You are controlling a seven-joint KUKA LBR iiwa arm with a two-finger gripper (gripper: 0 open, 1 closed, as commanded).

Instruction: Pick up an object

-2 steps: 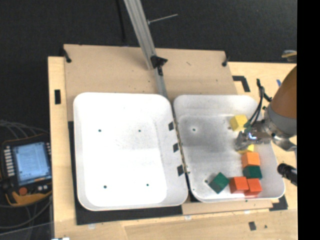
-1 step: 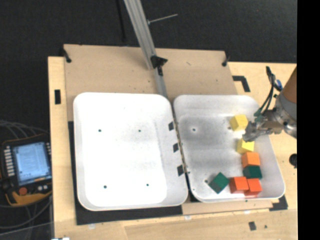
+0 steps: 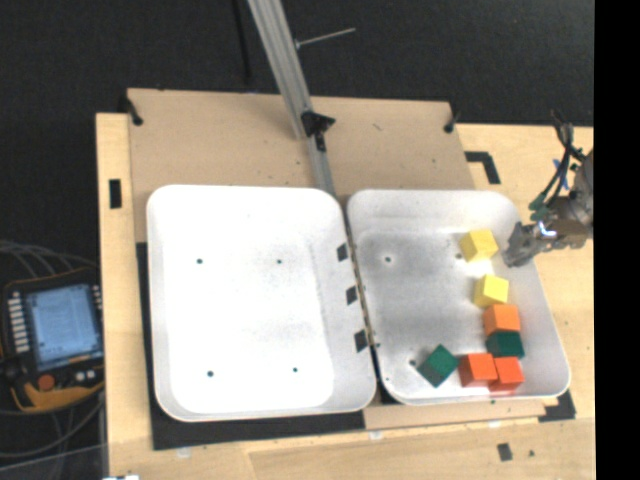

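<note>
While the arm reaches in from the right, the scene reads as follows
Arm: the grey gripper (image 3: 520, 246) hangs over the right rim of the right-hand shallow white plastic bin (image 3: 420, 218), with cables trailing behind it
Fingers: too small and blurred here to tell whether they are open or closed; no block shows between them
Upper yellow cube (image 3: 479, 244): lies in the right bin just left of the gripper tip, close to it, contact unclear
Lower yellow cube (image 3: 491, 290): sits below the first, near the bin's right wall
Orange block (image 3: 502, 318): just below the lower yellow cube, touching or nearly so
Dark green block (image 3: 506, 344): directly beneath the orange block
Orange-red blocks (image 3: 491, 370): two side by side at the bin's lower right corner
Tilted green cube (image 3: 437, 365): just left of the orange-red pair
Left white bin (image 3: 180, 218): beside the right bin, joined along the middle edge
Worktop (image 3: 230, 118): pale wood, bearing both bins
Metal rail (image 3: 285, 58): slants from the top down toward the bins' junction
Handheld control pendant (image 3: 55, 328): off the worktop at far left
</note>
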